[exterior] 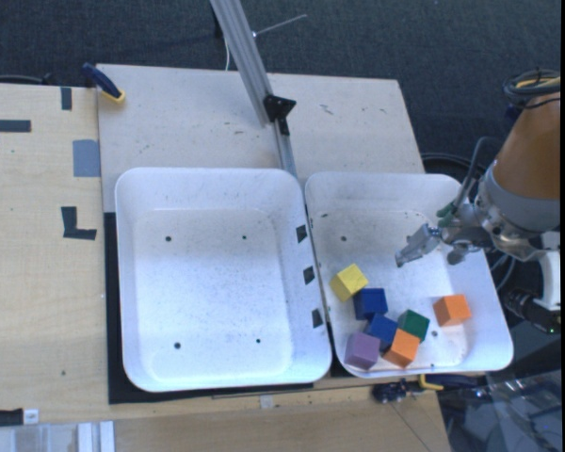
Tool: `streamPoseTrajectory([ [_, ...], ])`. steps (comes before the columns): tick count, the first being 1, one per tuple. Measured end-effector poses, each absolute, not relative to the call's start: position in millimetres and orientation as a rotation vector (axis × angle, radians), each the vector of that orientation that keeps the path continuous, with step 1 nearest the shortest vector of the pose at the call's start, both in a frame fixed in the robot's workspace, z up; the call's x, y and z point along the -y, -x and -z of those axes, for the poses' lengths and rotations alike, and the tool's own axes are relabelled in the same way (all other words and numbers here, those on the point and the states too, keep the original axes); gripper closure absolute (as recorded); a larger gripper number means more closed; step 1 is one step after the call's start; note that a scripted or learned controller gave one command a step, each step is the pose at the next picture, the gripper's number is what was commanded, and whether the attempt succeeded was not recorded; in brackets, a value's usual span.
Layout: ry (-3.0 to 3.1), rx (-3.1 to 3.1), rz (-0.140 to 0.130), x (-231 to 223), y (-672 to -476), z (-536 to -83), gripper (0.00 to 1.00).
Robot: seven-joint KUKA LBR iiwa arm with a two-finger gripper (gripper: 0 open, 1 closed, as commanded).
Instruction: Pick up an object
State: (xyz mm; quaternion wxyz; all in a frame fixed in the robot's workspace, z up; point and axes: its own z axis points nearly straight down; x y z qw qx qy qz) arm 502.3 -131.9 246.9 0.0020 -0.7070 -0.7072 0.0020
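Several small cubes lie in the front part of the right bin (377, 188): a yellow cube (350, 280), two blue cubes (370, 302) (383, 329), a green cube (414, 324), an orange cube (403, 347) and a purple cube (363, 349) bunched together. A second orange cube (451, 309) sits apart to their right. My gripper (434, 250) hangs over the right bin's middle right, behind the cubes. It is open, with nothing between its fingers. The yellow cube is the nearest one to its left fingertip (411, 251).
The left bin (132, 196) stands beside the right one, sharing a raised middle rim. A slanted metal pole (250, 59) reaches down to the bins' back edge. A blue and yellow tool (104, 82) lies at the bench's far left corner.
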Motion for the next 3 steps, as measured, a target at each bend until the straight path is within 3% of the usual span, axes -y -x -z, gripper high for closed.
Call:
streamPoseTrajectory([
  [2,2.217,2.218,-0.008,136.0,-509.3,-145.6,0.00],
  [3,2.217,2.222,-0.003,135.2,-510.2,-158.6,1.00],
])
